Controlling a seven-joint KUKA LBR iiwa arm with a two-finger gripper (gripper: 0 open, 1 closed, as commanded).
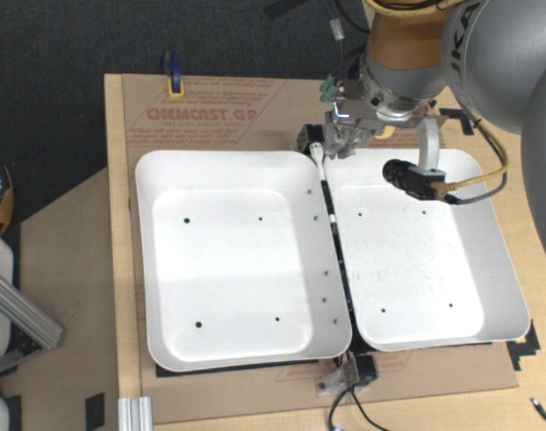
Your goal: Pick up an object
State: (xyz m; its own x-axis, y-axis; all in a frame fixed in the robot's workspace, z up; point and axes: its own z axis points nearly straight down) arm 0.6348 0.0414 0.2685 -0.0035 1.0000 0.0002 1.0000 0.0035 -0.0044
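Whether an object is grasped cannot be told, nor can its place be made out, as the gripper [340, 138] is seen from above at the upper middle of the frame, over the far end of the seam between the left bin [228, 268] and the right bin [421, 268]. Released or clenched: that cannot be told either. A black cabled unit [409, 177] is hung just right of it. The grey arm [502, 39] and its orange band [417, 12] are seen at the upper right. A blue clamp [172, 72] is fixed on the brown board [215, 110].
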